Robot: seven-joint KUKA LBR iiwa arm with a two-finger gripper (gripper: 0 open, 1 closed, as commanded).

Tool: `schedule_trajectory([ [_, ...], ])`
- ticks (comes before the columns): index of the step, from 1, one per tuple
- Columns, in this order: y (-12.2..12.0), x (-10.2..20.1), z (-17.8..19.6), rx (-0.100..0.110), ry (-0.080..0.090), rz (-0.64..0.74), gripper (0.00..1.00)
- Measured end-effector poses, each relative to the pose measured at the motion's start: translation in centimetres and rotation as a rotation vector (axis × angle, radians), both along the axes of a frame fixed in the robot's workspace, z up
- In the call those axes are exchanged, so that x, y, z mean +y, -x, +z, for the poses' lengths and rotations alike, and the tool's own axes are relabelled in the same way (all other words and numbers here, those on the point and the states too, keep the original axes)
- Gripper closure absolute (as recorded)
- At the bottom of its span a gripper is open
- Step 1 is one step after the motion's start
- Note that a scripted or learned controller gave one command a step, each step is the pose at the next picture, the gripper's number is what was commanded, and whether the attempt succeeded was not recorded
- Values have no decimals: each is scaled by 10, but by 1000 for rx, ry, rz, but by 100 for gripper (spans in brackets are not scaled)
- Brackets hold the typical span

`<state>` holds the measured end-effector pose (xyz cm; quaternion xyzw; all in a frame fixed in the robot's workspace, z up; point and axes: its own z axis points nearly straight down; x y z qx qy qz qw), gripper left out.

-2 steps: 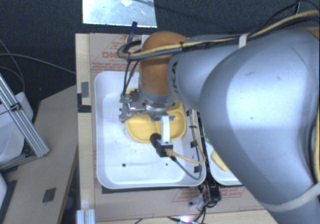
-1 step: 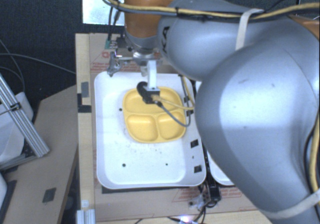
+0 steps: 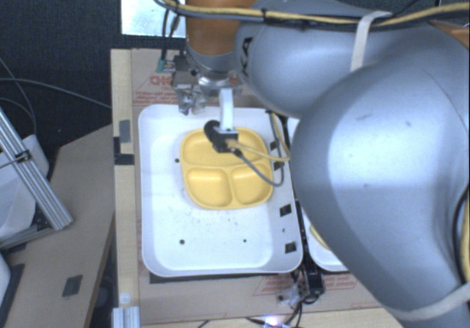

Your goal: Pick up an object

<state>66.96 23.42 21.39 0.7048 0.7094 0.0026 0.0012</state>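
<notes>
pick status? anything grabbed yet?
Done: the gripper is over the left bin, by the far edge of the yellow divided plate. In hand: nothing visibly held; the plate lies flat on the bin floor. Left: the grasp and the lift, so the pick itself is not yet done.

Divided tray [image 3: 219, 186] in the left bin [image 3: 213, 246], toward its far end.
</notes>
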Motion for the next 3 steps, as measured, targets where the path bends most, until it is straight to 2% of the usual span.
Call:
schedule_trajectory([
  [1, 36, -40, 48, 3, 1, -8, 100],
  [2, 140, -26, 98, 8, 0, 1, 100],
  [3, 185, -26, 156, 2, -2, 0, 100],
])
